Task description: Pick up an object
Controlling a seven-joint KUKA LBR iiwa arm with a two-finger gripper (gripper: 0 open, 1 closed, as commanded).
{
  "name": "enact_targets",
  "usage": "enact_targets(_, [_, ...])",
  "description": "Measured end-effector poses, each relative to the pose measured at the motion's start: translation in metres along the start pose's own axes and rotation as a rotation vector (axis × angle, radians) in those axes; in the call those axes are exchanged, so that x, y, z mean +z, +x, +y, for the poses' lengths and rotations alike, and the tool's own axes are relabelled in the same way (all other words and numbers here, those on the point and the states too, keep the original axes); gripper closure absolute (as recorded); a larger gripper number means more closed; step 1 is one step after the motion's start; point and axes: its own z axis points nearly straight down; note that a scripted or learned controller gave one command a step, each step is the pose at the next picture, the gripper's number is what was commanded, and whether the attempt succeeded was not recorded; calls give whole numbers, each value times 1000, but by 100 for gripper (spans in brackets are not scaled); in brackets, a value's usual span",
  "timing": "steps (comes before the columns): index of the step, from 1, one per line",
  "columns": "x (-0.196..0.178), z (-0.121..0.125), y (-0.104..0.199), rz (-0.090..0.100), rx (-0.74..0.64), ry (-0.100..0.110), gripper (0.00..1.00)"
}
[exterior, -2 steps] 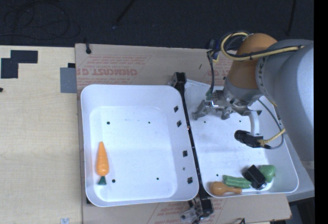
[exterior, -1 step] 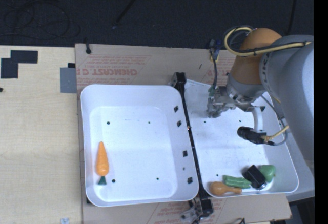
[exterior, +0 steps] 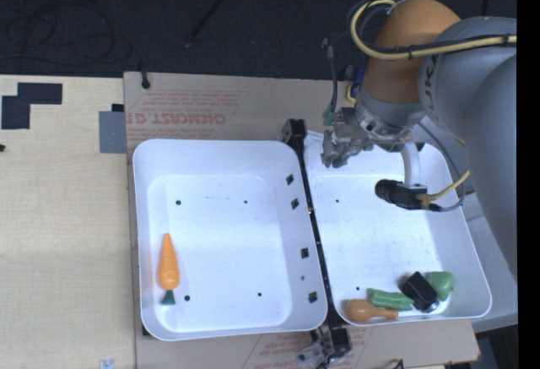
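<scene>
My gripper [exterior: 336,154] hangs over the far left corner of the right bin [exterior: 384,241], with nothing visible between its fingers. An orange carrot [exterior: 168,263] lies near the front left of the left bin [exterior: 211,158]. At the right bin's front edge lie an orange pear-shaped piece [exterior: 368,311], a green pod [exterior: 389,300], a black block [exterior: 418,290] and a green piece [exterior: 440,281] close together, far from the gripper.
The arm's grey body and orange band [exterior: 413,38] loom over the right bin's far right. A black cable part [exterior: 403,193] hangs over that bin. A black divider [exterior: 305,224] with clips runs between the bins.
</scene>
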Motion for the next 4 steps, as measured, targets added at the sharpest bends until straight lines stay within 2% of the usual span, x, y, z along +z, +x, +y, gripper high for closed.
enact_targets(1, [-139,1,43,-1,2,-5,100])
enact_targets(2, [-104,-1,103,-2,3,13,100])
enact_targets(3, [-74,-2,34,-5,13,14,100])
enact_targets(4, [-159,0,101,-1,1,1,100])
